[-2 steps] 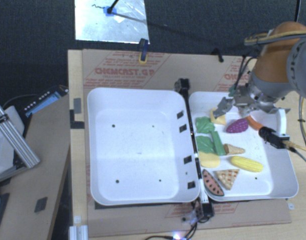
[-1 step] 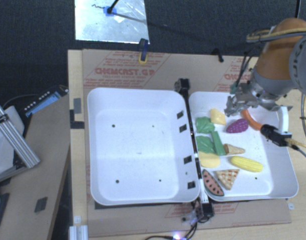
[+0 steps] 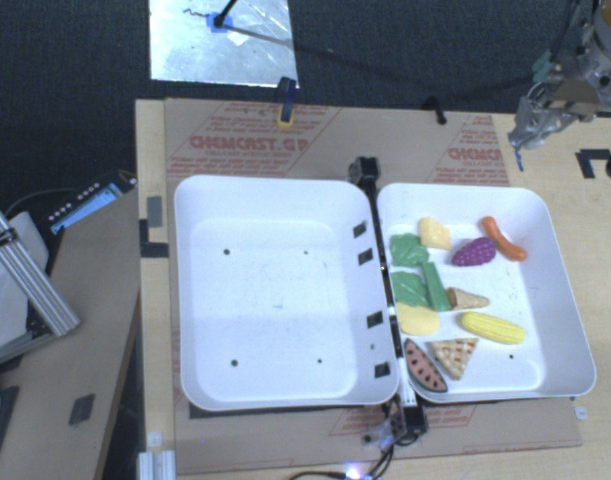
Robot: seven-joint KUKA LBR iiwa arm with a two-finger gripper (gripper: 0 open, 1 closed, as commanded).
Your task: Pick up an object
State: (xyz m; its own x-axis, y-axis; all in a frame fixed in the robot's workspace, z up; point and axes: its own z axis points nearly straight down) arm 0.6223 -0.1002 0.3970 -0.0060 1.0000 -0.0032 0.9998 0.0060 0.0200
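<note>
You've got one camera view here, looking down on two white bins side by side. The left bin [image 3: 275, 298] has four small dark dots on its floor and nothing to count beyond that. The right bin [image 3: 560, 298] carries all the pickable objects, ten by my count, bunched toward its left half and middle: one pale yellow piece [image 3: 434, 233] farthest back, one purple grape bunch [image 3: 473, 253] just right of it, one orange sausage [image 3: 504, 239] right of the grapes and touching or nearly so, two or three green pieces [image 3: 409, 251] stacked along the left wall running toward the near side, too overlapped for a firm count, one yellow round piece [image 3: 418, 319] near them, one small cone-shaped piece [image 3: 467, 299] in the middle, one yellow corn cob [image 3: 493, 328] right of that, one pizza wedge [image 3: 453, 354] near side, and one watermelon slice [image 3: 424, 365] at the near left corner against the wall. The gripper [image 3: 533, 128] sits at far right, beyond the right bin's far edge, over the cardboard sheet [image 3: 255, 133], well apart from every object. It holds nothing; whether its fingers are spread or pressed together you cannot tell at this size. One yellow-and-blue clamp [image 3: 285, 103] sits at the far edge of the sheet, one silver square [image 3: 222, 28] beyond that on the dark floor.
</note>
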